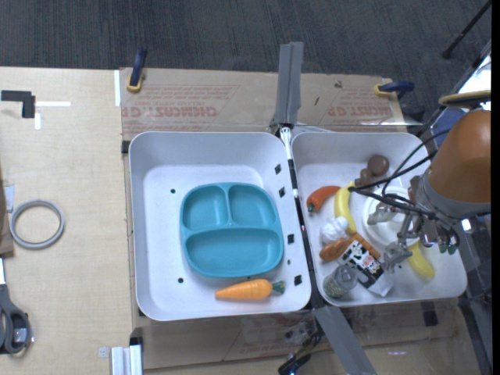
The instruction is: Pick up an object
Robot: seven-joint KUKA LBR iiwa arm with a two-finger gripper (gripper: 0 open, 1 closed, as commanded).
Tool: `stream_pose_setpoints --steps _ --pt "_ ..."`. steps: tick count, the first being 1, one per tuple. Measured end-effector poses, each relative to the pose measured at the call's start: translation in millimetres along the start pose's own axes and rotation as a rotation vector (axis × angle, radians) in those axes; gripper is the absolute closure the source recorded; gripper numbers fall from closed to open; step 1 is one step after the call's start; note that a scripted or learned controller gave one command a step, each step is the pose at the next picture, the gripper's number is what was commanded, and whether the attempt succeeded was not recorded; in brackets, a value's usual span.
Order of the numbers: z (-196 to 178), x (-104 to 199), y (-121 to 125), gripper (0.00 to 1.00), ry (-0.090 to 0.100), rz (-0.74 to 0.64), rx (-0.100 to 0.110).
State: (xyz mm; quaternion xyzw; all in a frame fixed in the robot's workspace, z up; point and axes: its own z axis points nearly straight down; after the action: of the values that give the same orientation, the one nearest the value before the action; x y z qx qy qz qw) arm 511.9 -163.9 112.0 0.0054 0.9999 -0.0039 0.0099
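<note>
My gripper (400, 250) hangs low over the right bin (344, 143), near its front right part. Cables and the wrist hide its tips. Just left of it lies a black-and-white patterned carton (363, 261), and a yellow piece (423, 265) lies just to its right. Also in this bin are a banana (342, 207), an orange-red pepper (322, 197), a brown lump (378, 164), a small white toy (335, 228), an orange sausage shape (337, 247) and a grey can (337, 283). The left bin (148, 209) holds a blue divided plate (231, 230) and a carrot (244, 290).
A grey post (289, 84) stands behind the seam between the bins. On the wooden bench to the left lie a tape ring (35, 223) and scissors (12, 328). Clamps (138, 69) hold the cardboard at the back.
</note>
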Motion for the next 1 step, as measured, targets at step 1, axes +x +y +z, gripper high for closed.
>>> stream_pose_setpoints --steps 1 --pt "5.3 -36.4 55.9 0.00 -0.004 0.035 0.001"
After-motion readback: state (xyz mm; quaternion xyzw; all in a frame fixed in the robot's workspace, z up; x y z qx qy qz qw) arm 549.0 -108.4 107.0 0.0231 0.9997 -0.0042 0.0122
